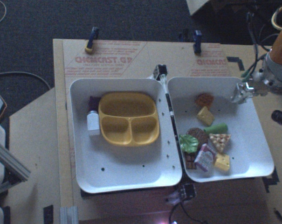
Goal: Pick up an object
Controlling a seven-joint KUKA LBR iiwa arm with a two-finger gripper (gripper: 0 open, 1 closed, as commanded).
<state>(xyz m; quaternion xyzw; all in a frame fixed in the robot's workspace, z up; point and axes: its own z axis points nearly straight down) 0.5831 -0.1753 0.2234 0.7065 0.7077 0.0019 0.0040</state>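
Nearest to us, at the front of the right bin, we see a cluster of small food items: a yellow cheese cube at the front right, a pink-and-white packet just beside it on the left, and a dark chocolate piece touching the packet's left edge. Just behind them lie a green leafy piece, a brown round cookie, a pizza slice and a green pepper-like piece, all crowded together.

A little farther back, apart from the cluster, a yellow wedge sits on the bin floor, with a reddish round item behind it.

In the left bin we find a yellow divided plate with three compartments; a small white bottle stands against its left edge, and a dark purple item lies behind the bottle.

At the far right corner of the right bin the gripper hovers over the rim, well apart from all the food. We cannot tell whether its jaws are apart or together, and we see nothing between them.

Beyond the bins, the table carries two clamps along its far edge.
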